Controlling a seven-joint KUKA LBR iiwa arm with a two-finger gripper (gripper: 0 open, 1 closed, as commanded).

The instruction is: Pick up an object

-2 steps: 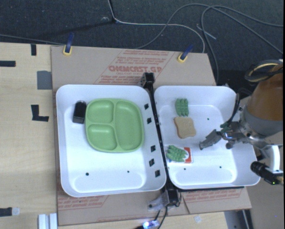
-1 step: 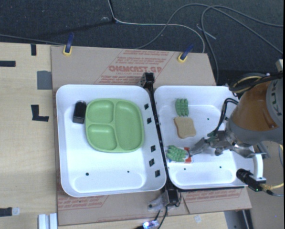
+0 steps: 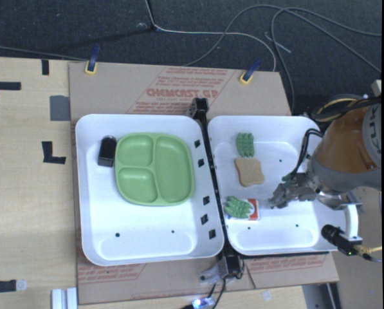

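The task names no particular object, so any item in the bins qualifies. Three candidates lie in the right bin point(image 3: 307, 240): a tan, toast-shaped piece point(image 3: 249, 171) near the middle, a dark green ridged piece point(image 3: 245, 144) just above it, and a green leafy piece point(image 3: 238, 206) resting on a small red-and-white card point(image 3: 253, 212) near the divider between the bins. All three rest flat on the bin floor, apart from one another.

The gripper point(image 3: 283, 195) sits low over the floor of the right bin, to the right of the tan piece and the leafy piece, touching neither. No object appears between its tips. At this resolution the tips merge into one dark cluster, so whether the pincer is open or closed cannot be determined.

The left bin point(image 3: 89, 192) contains a light green divided tray point(image 3: 155, 169) with a small black block point(image 3: 107, 151) just beside its left edge.

Progress assessment: the pick is not done. Every object appears to lie in its bin, unlifted. Remaining steps, as judged here: align over one item, close on it, raise it clear.
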